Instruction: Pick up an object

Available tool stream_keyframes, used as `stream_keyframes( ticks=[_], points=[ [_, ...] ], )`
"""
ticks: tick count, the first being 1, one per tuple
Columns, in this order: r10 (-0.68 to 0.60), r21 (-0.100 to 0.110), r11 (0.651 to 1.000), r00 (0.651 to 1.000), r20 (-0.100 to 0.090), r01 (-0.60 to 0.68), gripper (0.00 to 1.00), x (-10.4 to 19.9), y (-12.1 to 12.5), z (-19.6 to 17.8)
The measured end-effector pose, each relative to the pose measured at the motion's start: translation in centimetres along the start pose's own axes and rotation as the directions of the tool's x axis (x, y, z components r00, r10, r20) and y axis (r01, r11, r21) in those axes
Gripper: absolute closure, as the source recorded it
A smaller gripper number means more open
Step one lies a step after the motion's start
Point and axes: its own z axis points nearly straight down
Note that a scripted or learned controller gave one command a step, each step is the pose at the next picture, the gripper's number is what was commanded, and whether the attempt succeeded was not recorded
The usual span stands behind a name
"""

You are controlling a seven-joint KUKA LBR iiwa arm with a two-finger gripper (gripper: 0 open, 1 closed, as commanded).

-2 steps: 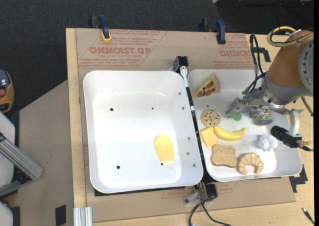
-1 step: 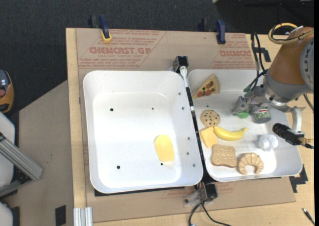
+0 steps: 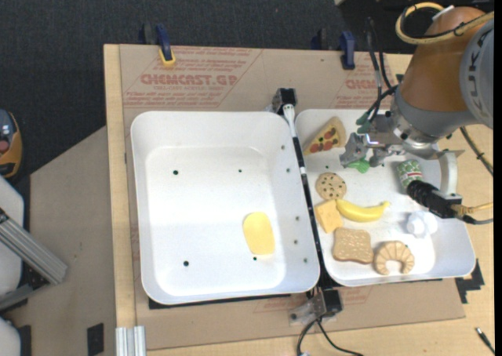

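just pincer (image 3: 362, 152) near bin wall (image 3: 302, 166)

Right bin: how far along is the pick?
Nothing looks lifted yet. The hand is low in the right bin by a small green object, beside the pizza slice. Its grip is hidden. The cookie, banana, toast and croissant lie untouched.

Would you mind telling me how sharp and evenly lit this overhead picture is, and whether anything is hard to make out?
In the camera view, the light is soft and even; the left bin shows bright white with faint shading at its walls. The banana, cookie and pizza slice read clearly. The gripper is dark and cluttered, so its details blur together, as does a small green thing beneath it.
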Motion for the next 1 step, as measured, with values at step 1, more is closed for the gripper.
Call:
stream_keyframes(
  ticks=[1],
  points=[
    [0.001, -0.001, 1.000, 1.000, 0.003, -0.001, 1.00, 5.18, 7.58, -2.69]
  ],
)
